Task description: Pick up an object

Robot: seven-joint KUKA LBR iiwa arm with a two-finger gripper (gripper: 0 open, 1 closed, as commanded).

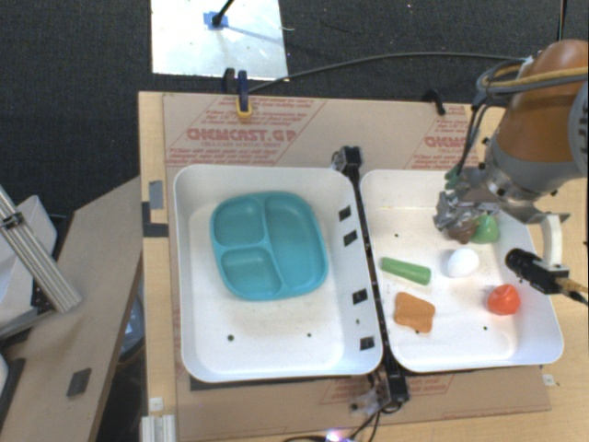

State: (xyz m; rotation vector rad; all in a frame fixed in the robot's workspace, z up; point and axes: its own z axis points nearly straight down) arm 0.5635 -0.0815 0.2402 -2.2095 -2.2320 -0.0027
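On your left, the left bin (198,339) holds a teal divided plate (269,245). A clear sheet printed in red (276,127) underlies both bins on the counter (152,127); behind it lies a grey square plate (216,26).

We see glossy white plastic bins (276,362), smooth teal plastic tray (269,245), matt wooden bench (153,145), shiny metal sheet (189,26).

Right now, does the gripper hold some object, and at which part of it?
It cannot be told. The gripper is low in the right bin, against a green object, but the contact is hidden.
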